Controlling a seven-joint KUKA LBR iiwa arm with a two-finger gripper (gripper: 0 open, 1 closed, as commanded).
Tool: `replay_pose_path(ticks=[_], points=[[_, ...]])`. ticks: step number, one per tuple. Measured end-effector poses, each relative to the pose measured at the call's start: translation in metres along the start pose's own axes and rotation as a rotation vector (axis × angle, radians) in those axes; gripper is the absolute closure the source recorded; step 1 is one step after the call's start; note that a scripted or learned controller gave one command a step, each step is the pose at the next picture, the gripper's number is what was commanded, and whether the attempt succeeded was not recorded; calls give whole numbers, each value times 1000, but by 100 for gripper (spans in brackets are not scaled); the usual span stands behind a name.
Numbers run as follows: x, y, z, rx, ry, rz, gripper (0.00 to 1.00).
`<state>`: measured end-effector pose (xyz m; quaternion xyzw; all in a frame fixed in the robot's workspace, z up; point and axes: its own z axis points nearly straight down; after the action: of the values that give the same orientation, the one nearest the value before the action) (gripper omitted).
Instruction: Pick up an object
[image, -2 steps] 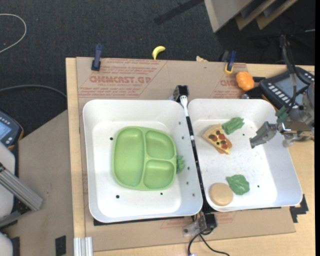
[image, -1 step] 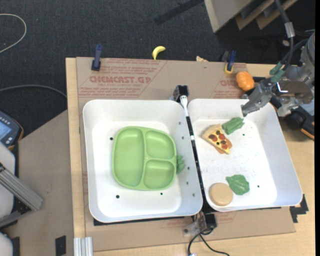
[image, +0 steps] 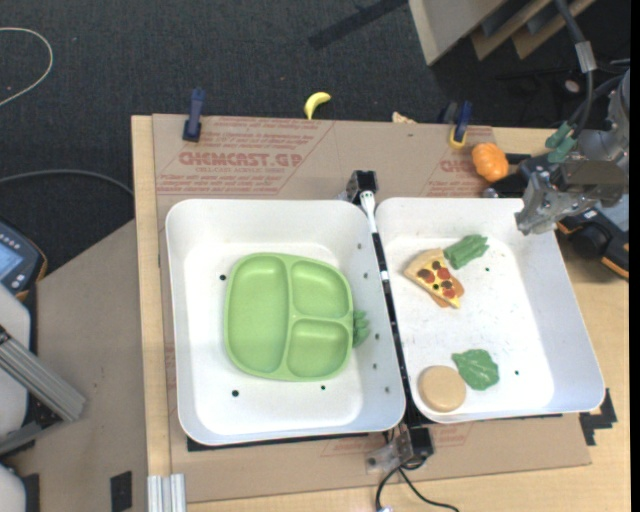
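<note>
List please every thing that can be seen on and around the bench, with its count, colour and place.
bins: 2, white, side by side on the brown board
divided plate: 1, light green, in the left bin
small leafy piece: 1, green, at the plate's right edge
pizza slice: 1, yellow with red spots, upper part of the right bin
leafy pieces: 2, green, right bin, one beside the pizza slice, one near the front
round bun: 1, tan, front of the right bin
banana: 1, yellow, on the floor behind the board
orange: 1, orange, behind the right bin
clamps: 2, blue, board's back edge
gripper: 1, grey, above the right bin's back right corner
</note>
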<state>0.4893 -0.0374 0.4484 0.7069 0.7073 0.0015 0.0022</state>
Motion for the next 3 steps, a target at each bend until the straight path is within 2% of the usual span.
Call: replay_pose_path(ticks=[1, 2, 3], points=[[0, 1, -10, -3, -1, -1, 100], [101, -5, -92, -6, 5, -11, 100], [130, -12, 60, 19, -1, -2, 100]])
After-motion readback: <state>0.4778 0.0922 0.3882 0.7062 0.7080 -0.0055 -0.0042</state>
